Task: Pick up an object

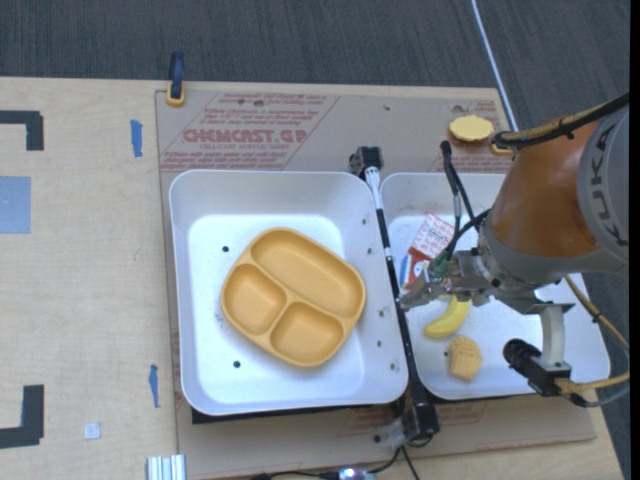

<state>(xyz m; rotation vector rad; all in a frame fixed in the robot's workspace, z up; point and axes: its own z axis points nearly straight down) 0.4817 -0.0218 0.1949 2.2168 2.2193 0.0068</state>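
Gripper (437, 286) hangs low in the right bin (590, 368), near its left wall, w/ the banana (449, 317) just under and beside it; can't tell from this angle whether it's apart or together, wrist hardware and cables block the tips, and nothing visibly sits between them, so not calling it a hold. Banana is a small yellow toy, curved, lying roughly mid-bin toward the left wall, upper end tucked under the gripper. Likely light hollow plastic: stiff enough to clamp, smooth skin so prob slippery, won't break. Best hold is across the thick middle of the curve, squeezing the narrow width, not the tapered ends, which would squirt out. Corn (463, 357) sits just beside it toward the bin's front edge, close but apart; bumpy surface should give better friction, also light. Red-and-white packet (432, 234) lies toward the back edge, flat and thin, hard to get under. Left bin (190, 298) carries an orange divided plate (292, 296) at its centre: wide, shallow, rigid, awkward for two fingers except at the rim. Banana is the nearest candidate.
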